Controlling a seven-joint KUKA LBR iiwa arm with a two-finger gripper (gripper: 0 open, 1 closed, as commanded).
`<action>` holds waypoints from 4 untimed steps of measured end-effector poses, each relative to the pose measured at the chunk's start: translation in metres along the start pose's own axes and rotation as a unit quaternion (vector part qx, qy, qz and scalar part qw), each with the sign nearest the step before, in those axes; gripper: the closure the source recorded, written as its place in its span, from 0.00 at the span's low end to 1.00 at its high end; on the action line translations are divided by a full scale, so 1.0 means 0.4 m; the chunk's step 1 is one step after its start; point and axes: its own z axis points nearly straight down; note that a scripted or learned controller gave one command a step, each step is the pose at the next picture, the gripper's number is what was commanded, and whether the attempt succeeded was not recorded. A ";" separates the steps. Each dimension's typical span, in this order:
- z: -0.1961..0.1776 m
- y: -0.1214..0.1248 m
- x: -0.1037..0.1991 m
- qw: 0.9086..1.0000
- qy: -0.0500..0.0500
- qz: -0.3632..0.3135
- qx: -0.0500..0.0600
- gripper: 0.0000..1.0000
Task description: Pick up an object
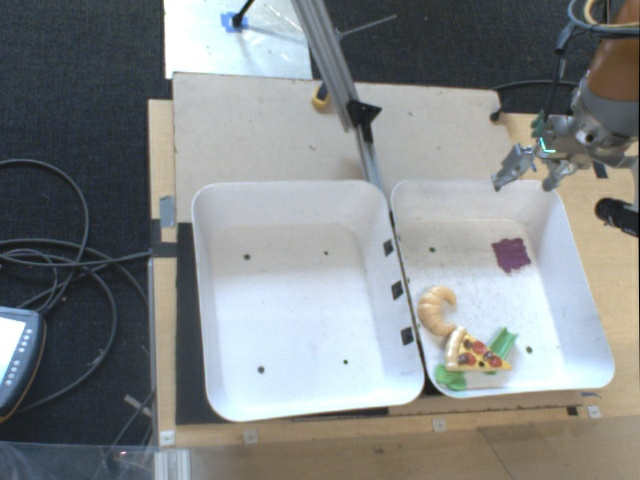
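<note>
No brand, label or readable writing is being shown on any of the objects. The gripper (pixel 530 171) is being held above the far rim of the right bin (pixel 590 303), its two fingers spread apart with nothing between them. Inside that bin, a purple piece (pixel 512 254) is lying near the far right side, well apart from the gripper. A croissant (pixel 437 309) is resting toward the near left, and just beside it a pizza slice (pixel 475 352) is lying against a green item (pixel 500 344) at the near wall. The left bin (pixel 215 268) is standing alongside, edge to edge. A slanted metal pole (pixel 330 48) is crossing the bench above the seam between the bins. Cables (pixel 60 258) and a tablet (pixel 15 353) are lying on the floor at the left.
</note>
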 end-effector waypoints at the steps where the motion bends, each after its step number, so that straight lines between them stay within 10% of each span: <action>1: -0.006 0.002 0.000 1.000 -0.001 -0.001 -0.002 0.00; 4: 0.385 -0.007 -0.015 1.000 0.000 0.002 0.001 0.00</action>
